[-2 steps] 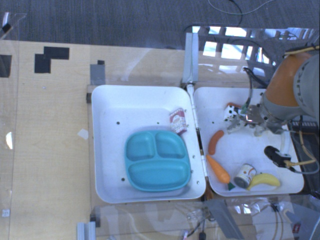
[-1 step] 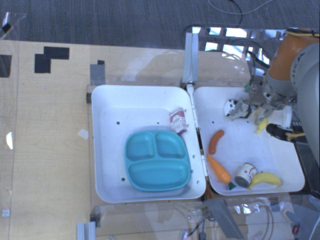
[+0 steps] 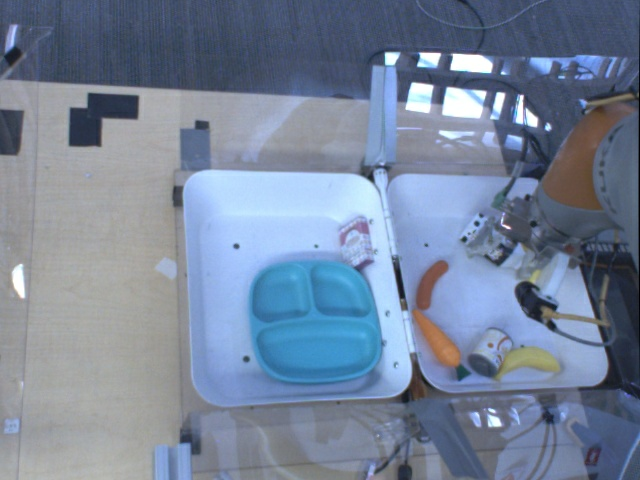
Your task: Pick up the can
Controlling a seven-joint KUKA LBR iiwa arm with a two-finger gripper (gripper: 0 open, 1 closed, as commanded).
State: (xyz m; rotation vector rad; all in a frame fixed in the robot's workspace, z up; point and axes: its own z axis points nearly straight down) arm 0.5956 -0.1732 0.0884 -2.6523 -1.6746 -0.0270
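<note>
The small white-and-red metal can lies on its side near the front of the right-hand shallow white bin, its open dark end turned toward the front-left. A curved yellow banana lies against it on the right, and the green-tipped end of an orange carrot comes close to it on the left (so both flanks of the can are crowded). A little further back we see a reddish-orange sausage lying free on the bin floor.

The robot's hand hangs over the back part of the same bin, well apart from the can, with the grey arm and its orange band reaching in from the right. We cannot tell from this slant whether the hand is spread or pressed together; nothing is seen pinched in it.

We judge the task to be at the approach step: the can is untouched. The next move, as we read it, calls for travelling toward the front of the bin and coming down over the can's body, turned so as to close across its round sides, not along its length, while keeping off the banana and the carrot.

The left-hand white bin bears a teal sectioned plastic plate and a small red-and-white packet. Both bins sit on the pale wooden table.
</note>
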